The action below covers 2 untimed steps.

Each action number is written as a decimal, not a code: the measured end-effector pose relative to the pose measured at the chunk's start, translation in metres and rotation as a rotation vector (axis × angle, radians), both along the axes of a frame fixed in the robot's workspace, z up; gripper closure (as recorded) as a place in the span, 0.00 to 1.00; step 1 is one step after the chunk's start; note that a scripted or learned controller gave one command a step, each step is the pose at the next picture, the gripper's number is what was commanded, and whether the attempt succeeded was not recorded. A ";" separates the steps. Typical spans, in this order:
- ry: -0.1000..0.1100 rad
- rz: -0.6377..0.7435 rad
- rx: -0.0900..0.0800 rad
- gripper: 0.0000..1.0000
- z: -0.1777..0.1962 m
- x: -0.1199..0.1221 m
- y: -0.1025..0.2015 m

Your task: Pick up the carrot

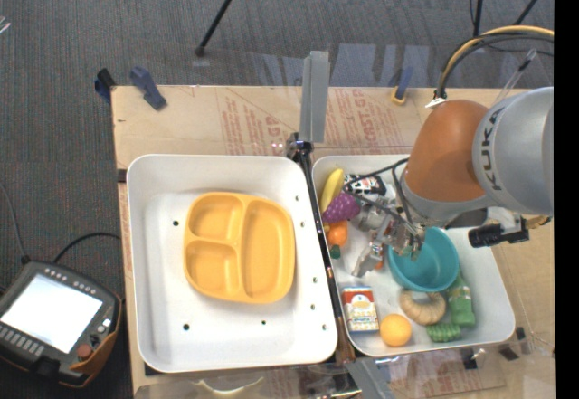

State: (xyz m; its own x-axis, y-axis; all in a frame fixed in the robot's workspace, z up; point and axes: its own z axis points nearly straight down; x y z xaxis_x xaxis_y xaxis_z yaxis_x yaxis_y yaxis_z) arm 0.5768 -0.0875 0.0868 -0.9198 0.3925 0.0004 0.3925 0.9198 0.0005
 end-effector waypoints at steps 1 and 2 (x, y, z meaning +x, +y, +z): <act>0.003 -0.068 0.001 0.00 -0.001 -0.018 0.008; 0.003 -0.066 0.001 0.00 -0.001 -0.018 0.008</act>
State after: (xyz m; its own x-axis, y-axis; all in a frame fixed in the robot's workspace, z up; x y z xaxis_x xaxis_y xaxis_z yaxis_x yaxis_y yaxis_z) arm 0.5589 -0.0794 0.0861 -0.8917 0.4526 0.0036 0.4526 0.8917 -0.0004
